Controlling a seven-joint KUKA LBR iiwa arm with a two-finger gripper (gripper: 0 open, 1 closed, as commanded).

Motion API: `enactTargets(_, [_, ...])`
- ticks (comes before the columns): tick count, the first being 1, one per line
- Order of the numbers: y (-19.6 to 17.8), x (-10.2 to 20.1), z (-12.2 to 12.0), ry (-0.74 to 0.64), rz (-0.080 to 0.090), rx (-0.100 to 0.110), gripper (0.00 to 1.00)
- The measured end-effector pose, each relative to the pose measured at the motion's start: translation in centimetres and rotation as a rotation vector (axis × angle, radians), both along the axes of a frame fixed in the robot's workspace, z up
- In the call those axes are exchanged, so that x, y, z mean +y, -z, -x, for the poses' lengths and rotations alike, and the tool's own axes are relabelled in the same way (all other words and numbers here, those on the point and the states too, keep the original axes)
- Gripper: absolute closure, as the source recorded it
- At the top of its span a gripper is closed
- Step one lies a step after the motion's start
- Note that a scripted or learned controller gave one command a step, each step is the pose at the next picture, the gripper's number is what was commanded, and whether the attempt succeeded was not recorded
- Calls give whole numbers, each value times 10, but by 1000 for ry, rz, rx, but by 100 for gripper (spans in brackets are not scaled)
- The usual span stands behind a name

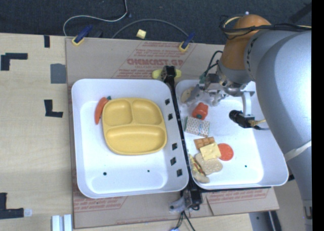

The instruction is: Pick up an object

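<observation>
Cardboard (147,55) is lying under two white bins. Left of the right bin (258,164), the left bin (83,139) is holding a yellow tray (134,126). At that bin's far corner, the gripper (205,93) is hanging just above a small red object (200,110); finger state unclear.

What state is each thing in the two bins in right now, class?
Yellow tray: flat in the left bin, its three compartments bare.
Carrot: lying beside the tray's left rim.
Red piece: in the right bin, just below the hand.
Patterned square: flat.
Cracker pile: heaped near the divider.
Red disc: flat beside the pile.
Hand: low over the right bin's far end.
</observation>
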State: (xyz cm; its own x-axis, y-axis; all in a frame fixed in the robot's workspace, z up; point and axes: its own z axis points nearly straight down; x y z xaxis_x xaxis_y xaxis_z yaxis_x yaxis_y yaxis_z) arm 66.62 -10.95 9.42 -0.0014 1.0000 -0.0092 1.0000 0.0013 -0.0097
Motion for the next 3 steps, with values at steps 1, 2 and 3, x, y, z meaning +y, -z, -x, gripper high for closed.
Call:
enactTargets(1, [9,11,20,1,-6,-12,0])
enactTargets(2, [-2,11,19,0,-6,-12,100])
enactTargets(3, [-95,67,58,-4,-12,-11,100])
